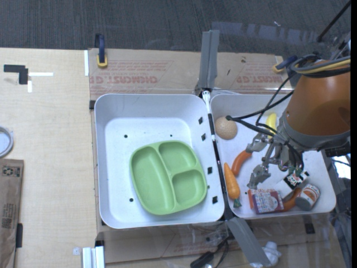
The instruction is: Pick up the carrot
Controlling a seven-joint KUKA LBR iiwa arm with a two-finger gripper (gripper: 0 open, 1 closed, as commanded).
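One carrot (pixel 232 183) lying by right bin's (pixel 329 202) left wall; we're hovering jaws (pixel 261 169) nearby, apart w/ nothing betw. Advice: straddling its middle crosswise.

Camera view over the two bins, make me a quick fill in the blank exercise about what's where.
1. The green divided plate lies in the ____ bin.
2. The carrot lies in the ____ bin.
3. The plate has ____ compartments.
4. The gripper hangs over the ____ bin.

Missing words: left; right; three; right
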